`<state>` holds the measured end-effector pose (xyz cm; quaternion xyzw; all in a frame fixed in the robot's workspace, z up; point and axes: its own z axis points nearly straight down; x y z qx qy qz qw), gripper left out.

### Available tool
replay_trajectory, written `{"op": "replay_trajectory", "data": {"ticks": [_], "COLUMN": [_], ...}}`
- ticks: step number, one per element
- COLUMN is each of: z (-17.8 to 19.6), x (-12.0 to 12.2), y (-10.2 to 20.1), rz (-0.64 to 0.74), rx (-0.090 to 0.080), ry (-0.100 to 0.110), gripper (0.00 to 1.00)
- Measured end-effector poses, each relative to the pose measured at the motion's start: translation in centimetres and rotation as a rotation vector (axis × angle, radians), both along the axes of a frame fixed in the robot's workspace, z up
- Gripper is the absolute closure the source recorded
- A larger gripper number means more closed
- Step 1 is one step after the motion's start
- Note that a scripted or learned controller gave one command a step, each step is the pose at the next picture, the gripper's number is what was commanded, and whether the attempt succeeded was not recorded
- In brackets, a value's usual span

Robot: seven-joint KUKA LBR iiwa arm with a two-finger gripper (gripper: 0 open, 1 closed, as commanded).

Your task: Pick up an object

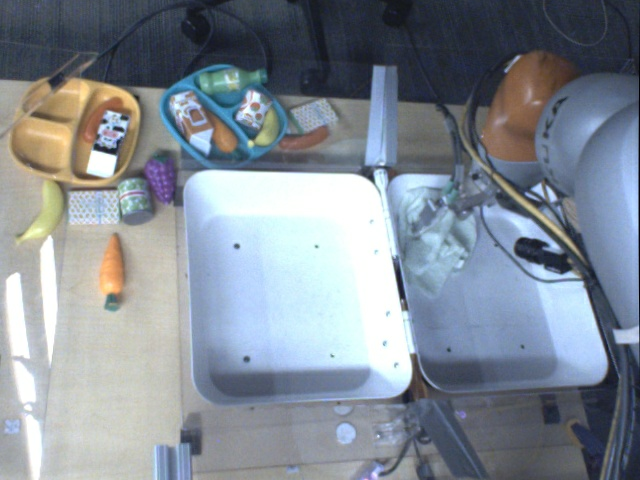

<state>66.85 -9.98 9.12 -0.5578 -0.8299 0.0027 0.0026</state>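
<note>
1. The cloth (pixel 437 236), a pale crumpled piece, lies in the far left part of the right bin (pixel 520 358), close against the wall shared with the left bin (pixel 290 288). It is the only loose thing I see in either bin, so I judge it the object to pick.
2. The gripper (pixel 462 196) sits at the cloth's far edge, at the end of the arm (pixel 590 138) that comes in from the right. Its tip is small and tangled with cables (pixel 520 223) in this view; I cannot tell how wide it stands or whether any cloth is caught in it.
3. To do the grasp well, aim for a raised fold near the cloth's middle, not the thin far edge; a bunch of fabric gives more to pinch.
4. Press down into the cloth before closing, since flat fabric slips away from a shallow pinch.
5. Keep clear of the bin wall on the left; a finger landing on the rim would block the closing.
6. Lift straight up and slowly, so that a weak hold shows early.
7. The toys on the bench (pixel 90 368) at far left lie outside the bins and need no attention.
</note>
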Motion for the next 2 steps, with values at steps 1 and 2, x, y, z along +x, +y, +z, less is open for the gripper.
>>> {"op": "replay_trajectory", "data": {"ticks": [1, 2], "z": [0.2, -0.1], "x": [-4.0, -0.1], "y": [-5.1, -5.3], "rz": [-0.031, 0.032], "rx": [-0.003, 0.003], "ry": [-0.024, 0.004], "gripper": [0.0, 0.0]}}
